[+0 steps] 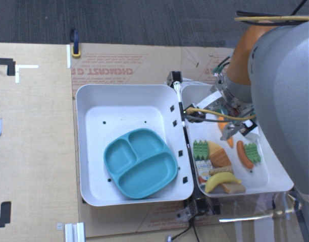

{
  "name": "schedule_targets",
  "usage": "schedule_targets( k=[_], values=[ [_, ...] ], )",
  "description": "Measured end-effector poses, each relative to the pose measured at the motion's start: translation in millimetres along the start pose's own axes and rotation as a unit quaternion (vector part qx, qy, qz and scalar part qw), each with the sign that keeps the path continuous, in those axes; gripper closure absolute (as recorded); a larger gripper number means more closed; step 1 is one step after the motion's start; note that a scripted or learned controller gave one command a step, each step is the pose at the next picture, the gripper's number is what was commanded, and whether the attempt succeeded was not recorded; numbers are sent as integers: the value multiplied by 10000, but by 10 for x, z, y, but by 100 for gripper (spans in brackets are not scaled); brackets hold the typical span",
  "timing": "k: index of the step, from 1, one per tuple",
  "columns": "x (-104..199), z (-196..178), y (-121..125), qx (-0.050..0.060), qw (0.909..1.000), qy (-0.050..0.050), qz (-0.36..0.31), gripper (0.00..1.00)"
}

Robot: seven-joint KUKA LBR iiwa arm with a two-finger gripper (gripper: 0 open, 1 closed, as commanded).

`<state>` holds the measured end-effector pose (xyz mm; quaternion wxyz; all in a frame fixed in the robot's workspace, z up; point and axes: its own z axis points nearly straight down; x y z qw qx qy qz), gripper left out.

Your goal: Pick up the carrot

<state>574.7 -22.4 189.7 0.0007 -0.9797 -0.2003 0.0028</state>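
Carrot [244, 155] sits in the right bin [275, 178], orange with a green leafy top, right beside a bread slice [219, 157] and above a banana [220, 180]. Claw [234, 127] hangs just above it; can't tell if it's spread. Left bin [86, 135] has a blue divided plate [140, 162].

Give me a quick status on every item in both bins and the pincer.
plate: flat in left bin, compartments bare
carrot: lying loose in right bin, ungrasped
banana: lying at right bin's near edge
bread: lying beside the carrot
pincer: low over right bin, above the carrot, finger state unclear
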Motion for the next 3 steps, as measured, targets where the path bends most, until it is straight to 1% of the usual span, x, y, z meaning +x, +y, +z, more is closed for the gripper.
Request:
schedule_targets(
  k=[1, 2, 3],
  values=[
    [-876, 10, 226, 7, 9985, -13, 551, 0],
    [-895, 9, -368, 14, 9968, -10, 800, 0],
    [-421, 7, 55, 0, 9972, -4, 744, 0]
  ],
)
